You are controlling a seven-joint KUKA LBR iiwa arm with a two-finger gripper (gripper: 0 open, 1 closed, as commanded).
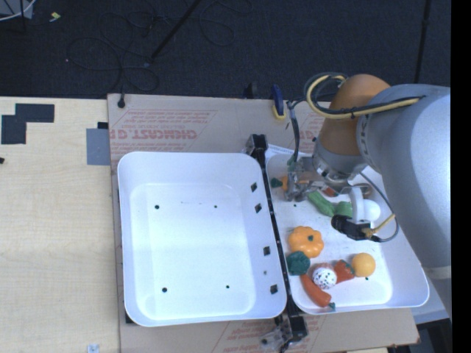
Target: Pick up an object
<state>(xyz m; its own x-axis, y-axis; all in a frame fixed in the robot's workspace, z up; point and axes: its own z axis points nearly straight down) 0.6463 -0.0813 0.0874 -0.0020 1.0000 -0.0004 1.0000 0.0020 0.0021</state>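
The two-finger gripper [298,186] hangs low just beside the green bean-shaped toy [324,201] — finger state indeterminable; it should centre over the toy before closing.

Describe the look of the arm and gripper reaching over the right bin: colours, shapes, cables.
The arm is bulky, rounded and light grey, with an orange dome-shaped band above the wrist. A yellow-and-black cable loop curls beside that band, and thinner black cables trail lower down. The gripper is small, dark and metallic.
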